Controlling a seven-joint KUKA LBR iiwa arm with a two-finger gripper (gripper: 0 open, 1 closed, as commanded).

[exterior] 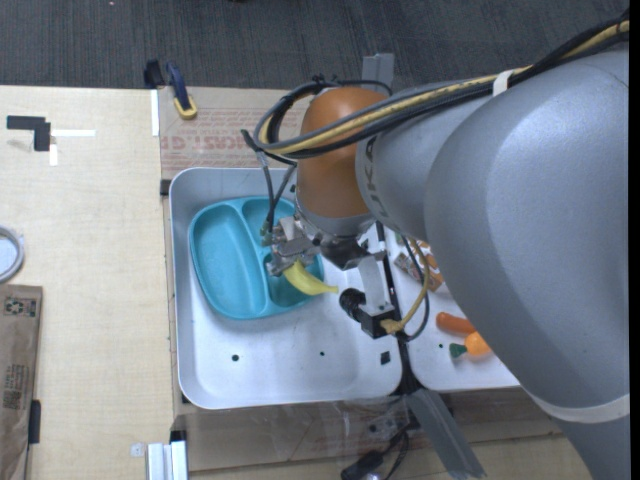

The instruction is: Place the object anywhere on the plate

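The big grey arm (520, 238) fills the right side and hides most of the right bin (470, 368). On the strip of that bin's floor that shows near its front edge lie a carrot (455, 322) and a small orange and green piece (470, 347), close together. Something orange and white sits just behind them at the arm's edge, too hidden to name. On the bench, a roll of tape (6, 255) lies at the left edge with a brown packet (20, 368) in front of it, and a blue and yellow clamp (178, 90) rests near the back.

The left bin (200, 368) holds a blue plate (235, 258) with two compartments, set against the bin's back left part. The front half of the bin floor is bare white.

The arm comes in from the right, its orange band (335, 153) above the wrist and black cables looping over it. The gripper (287, 258) points down at the plate's right compartment. A banana (307, 282) lies over that compartment's front right rim, right under the fingers and touching them. Whether the fingers are pinching it or spread, I cannot tell.
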